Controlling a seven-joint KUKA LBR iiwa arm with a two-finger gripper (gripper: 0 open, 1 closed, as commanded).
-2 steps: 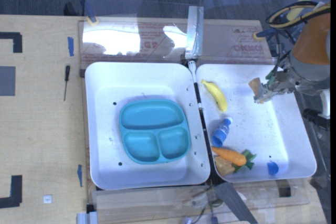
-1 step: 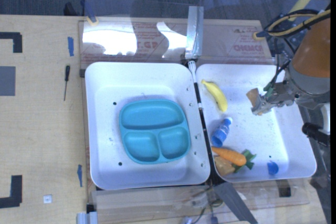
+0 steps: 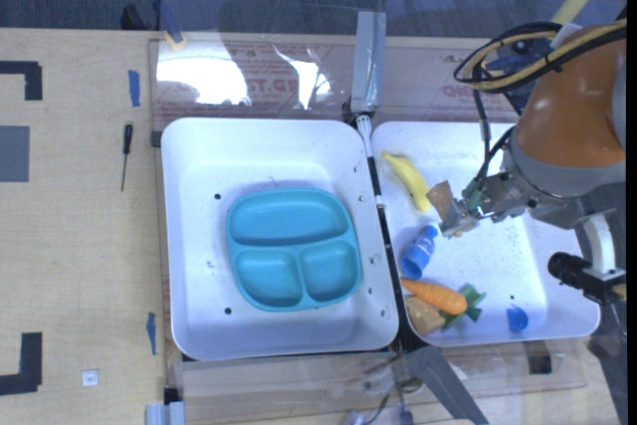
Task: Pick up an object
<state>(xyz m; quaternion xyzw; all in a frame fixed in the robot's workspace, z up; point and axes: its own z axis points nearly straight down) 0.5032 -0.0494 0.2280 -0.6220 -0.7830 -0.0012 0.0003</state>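
Blue bottle (image 3: 420, 250) lies just below the pincer (image 3: 456, 220), grip unclear, between banana (image 3: 407, 179) and carrot (image 3: 436, 295).

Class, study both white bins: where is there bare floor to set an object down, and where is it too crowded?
Left bin: bare floor rings the blue divided plate, widest along the far edge. Right bin: open between the carrot and the small blue cap. Crowded along its left side: banana, blue bottle, gripper.
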